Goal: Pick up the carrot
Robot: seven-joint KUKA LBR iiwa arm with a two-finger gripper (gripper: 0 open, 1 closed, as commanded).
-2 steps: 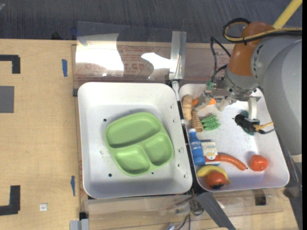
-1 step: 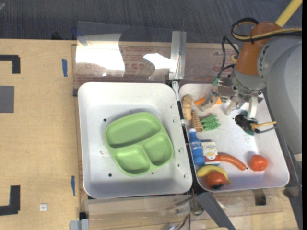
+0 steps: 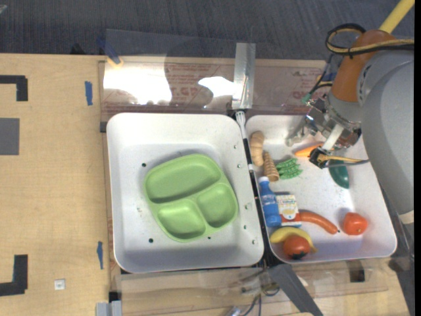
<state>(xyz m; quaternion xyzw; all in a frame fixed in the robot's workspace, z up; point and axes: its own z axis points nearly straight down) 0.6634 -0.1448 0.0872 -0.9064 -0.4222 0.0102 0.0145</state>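
White plastic bins sit side by side on your counter (image 3: 46, 196), seen from the one overhead camera. The left bin (image 3: 125, 176) carries a green divided plate (image 3: 191, 196) lying flat near its middle. The right bin (image 3: 378, 203) is the crowded one. Your gripper (image 3: 314, 140) hangs over its far part, near the back wall, with the grey arm and its orange band (image 3: 352, 61) reaching in from the right. You cannot tell from this angle whether the gripper is parted or closed. Just beside it, towards you, lies the carrot (image 3: 304, 152), an orange piece with green leafy tops (image 3: 288, 169) spreading to its left. You cannot tell if the gripper touches it. A dark green object (image 3: 339, 175) lies just right of it. Along the left wall of that bin you see a tan wooden piece (image 3: 262, 155) and a blue bottle (image 3: 268, 203). Nearer the front lie a small carton (image 3: 287, 207), an orange pepper (image 3: 318, 220), a red tomato (image 3: 354, 224), and a banana (image 3: 284, 234) touching a red fruit (image 3: 297, 245)
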